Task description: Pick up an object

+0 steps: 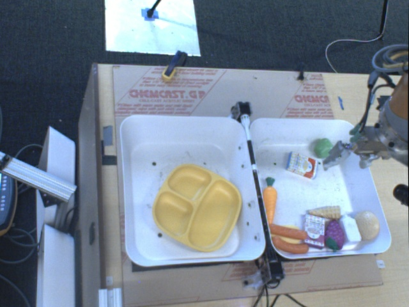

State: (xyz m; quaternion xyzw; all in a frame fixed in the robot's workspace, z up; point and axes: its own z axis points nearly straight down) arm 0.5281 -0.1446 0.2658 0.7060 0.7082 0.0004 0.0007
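while the hand (pixel 339 153) hovers near the green ball (pixel 323 148), its state unclear, a descent could nudge the ball and send it rolling away.

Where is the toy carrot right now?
The toy carrot lies in the right bin, close to its left wall beside the divider between the bins. Its green top points up the camera view, and the hot dog sits just below it.
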